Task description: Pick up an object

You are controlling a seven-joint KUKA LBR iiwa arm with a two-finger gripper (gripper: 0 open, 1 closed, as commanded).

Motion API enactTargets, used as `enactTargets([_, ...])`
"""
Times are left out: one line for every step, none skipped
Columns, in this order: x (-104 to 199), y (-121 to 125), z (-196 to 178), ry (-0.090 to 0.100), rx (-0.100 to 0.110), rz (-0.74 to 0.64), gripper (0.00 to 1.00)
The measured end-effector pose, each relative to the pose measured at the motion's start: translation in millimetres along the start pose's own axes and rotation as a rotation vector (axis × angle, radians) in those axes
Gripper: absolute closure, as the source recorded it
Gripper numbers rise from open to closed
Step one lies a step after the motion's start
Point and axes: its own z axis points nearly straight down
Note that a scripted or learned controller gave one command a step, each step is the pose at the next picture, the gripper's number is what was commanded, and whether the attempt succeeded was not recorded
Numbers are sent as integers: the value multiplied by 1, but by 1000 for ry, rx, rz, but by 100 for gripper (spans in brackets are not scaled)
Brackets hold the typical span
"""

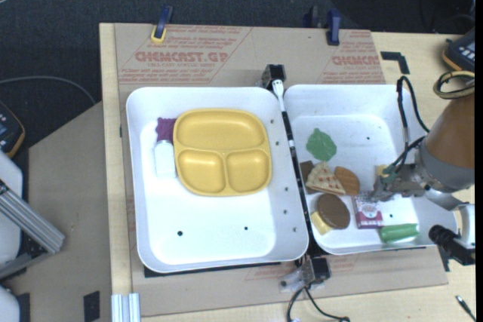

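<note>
The right bin [343, 103] holds several toy foods. A green leafy piece [321, 144] lies near its middle. A tan waffle wedge [324, 179] sits beside an orange-brown bun [349, 179], and a brown round patty [333, 211] has a small yellow slice [320, 223] at its lower left. A maroon packet [369, 215] and a green cylinder [398, 232] lie near the front right. My gripper [386, 183] hangs low over the bin's right side, just above and right of the packet, next to the bun. I see nothing held in it.
The left bin [211, 237] carries a yellow three-part tray [223, 151], with a purple item [164, 127] and a white bottle [164, 159] at its left. A black divider strip [285, 133] runs between the bins. Cables [404, 105] hang over the right bin's far right corner.
</note>
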Motion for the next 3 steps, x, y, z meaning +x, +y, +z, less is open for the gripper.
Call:
enactTargets([-1, 2, -42, -5, 3, -1, 100])
enactTargets([0, 10, -105, -5, -1, -3, 100])
enactTargets([0, 11, -119, -4, 3, -2, 100])
